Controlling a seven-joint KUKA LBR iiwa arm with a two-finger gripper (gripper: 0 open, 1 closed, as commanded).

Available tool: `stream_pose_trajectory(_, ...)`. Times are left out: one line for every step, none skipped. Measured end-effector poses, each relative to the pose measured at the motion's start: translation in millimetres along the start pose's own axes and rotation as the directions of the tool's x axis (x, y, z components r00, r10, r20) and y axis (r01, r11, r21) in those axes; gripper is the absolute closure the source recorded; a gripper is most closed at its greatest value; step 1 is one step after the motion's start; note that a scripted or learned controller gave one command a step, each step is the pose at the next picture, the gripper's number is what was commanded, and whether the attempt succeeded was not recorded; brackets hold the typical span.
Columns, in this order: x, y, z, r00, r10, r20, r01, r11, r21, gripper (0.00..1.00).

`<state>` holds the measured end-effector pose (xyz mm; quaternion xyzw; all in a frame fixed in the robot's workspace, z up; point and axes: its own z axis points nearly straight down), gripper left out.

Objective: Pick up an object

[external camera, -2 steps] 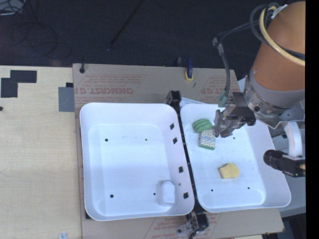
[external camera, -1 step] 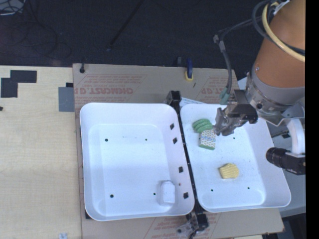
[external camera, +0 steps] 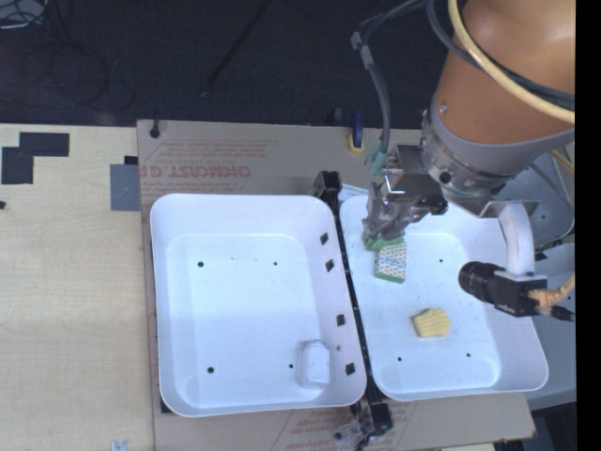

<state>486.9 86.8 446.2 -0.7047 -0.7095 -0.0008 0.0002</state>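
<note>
Camera view: hand (external camera: 383, 236) down in right bin (external camera: 526, 365), clenched on sponge (external camera: 391, 261), upright. Yellow block (external camera: 431, 323) loose nearby; white block (external camera: 314, 363) in left bin (external camera: 188, 214).

From my remote feed: arm (external camera: 512, 73) w/ big rounded orange band up top, yellowish cable looped across it. Below that, grey metal wrist ring, stepped, approx. cylindrical. Dark hoses/cables run from upper left down to the gripper (external camera: 383, 231), which is grey/silver metal w/ small greenish bits near the fingers. White curved bracket at right, w/ a black cylindrical unit (external camera: 493, 287) on it and orange-ish wires at its end.
</note>
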Motion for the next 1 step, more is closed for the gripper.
stream_pose_trajectory(24.4,-11.0,-67.5,1.000,0.003,0.000,-0.003,1.000,-0.002,1.00)
